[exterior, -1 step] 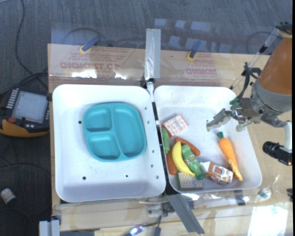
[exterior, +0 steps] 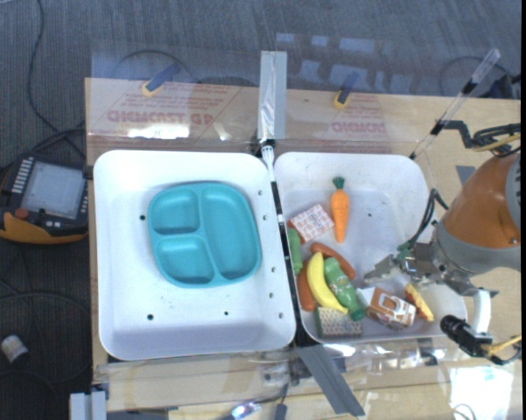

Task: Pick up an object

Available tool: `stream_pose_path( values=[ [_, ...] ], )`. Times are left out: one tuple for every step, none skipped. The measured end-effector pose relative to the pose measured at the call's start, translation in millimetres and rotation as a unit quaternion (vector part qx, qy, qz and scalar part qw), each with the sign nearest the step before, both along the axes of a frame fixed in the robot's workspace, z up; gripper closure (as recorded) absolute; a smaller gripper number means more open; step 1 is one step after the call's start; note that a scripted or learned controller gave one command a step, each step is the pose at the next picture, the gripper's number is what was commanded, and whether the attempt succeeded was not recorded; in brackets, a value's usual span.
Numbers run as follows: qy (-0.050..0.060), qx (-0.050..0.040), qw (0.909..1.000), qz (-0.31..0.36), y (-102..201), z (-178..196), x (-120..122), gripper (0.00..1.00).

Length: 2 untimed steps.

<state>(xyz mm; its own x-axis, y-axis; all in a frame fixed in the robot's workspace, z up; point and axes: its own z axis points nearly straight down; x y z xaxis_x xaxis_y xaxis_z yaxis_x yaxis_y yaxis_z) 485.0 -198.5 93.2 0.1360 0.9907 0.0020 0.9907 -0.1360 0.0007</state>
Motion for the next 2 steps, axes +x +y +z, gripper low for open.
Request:
stream_pose_path(
  values=[
    [0.002,-0.0006,0.9967,0.081,110,90,44,0.00],
    [0.002,-0.0014,0.9982,0.059,118,89,108,0.00]
  ],
)
